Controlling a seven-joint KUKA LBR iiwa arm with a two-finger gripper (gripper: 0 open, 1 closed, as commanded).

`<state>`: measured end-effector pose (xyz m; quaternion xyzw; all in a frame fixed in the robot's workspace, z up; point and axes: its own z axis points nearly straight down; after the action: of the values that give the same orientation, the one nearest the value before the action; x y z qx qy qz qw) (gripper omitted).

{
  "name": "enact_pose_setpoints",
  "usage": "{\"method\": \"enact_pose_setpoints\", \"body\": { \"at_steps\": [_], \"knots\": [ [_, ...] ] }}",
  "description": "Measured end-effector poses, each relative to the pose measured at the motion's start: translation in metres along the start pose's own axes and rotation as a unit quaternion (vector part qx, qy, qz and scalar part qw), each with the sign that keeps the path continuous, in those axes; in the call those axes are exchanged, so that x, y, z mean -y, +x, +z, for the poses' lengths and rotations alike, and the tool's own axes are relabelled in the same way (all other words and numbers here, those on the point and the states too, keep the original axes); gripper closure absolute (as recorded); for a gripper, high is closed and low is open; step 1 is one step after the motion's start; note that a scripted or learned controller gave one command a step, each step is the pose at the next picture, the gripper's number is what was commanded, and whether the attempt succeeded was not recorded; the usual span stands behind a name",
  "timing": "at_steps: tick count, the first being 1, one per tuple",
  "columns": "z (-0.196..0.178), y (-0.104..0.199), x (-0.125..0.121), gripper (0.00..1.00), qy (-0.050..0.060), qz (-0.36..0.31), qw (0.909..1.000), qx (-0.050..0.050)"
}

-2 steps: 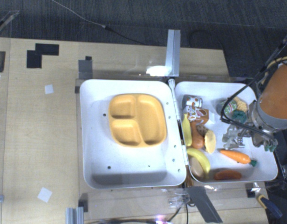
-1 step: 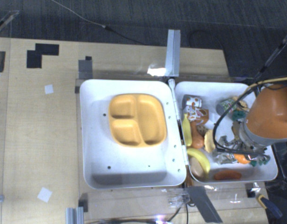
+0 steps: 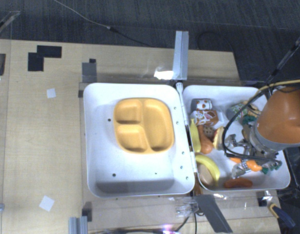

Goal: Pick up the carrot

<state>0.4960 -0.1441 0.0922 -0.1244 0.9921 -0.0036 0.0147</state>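
In the lower right of the frame, the grey arm with its orange band (image 3: 285,117) is reaching down into the right-hand shallow white bin (image 3: 223,92), its jaws (image 3: 251,165) sitting low near the bin's bottom right corner. The small orange carrot (image 3: 253,166) is lying right at the jaws, close to the bin's lower wall; whether the jaws are clenched or released I cannot tell. A reddish sausage-shaped piece (image 3: 237,183) is resting just below the carrot against the bottom rim. A yellow plastic banana (image 3: 209,167) is crowding the bin's lower left, leaving little free floor. The left-hand shallow white bin (image 3: 99,145) is holding a yellow three-compartment plate (image 3: 142,125) at its centre, with bare floor all round. The pale wooden worktop (image 3: 38,145) is stretching open at left.
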Motion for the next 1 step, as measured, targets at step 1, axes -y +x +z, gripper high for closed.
{"method": "enact_pose_setpoints", "body": {
  "at_steps": [1],
  "knots": [
    [-0.0111, -0.0017, 0.0, 1.0, 0.0, -0.002, 1.0, 0.0]
  ]
}}
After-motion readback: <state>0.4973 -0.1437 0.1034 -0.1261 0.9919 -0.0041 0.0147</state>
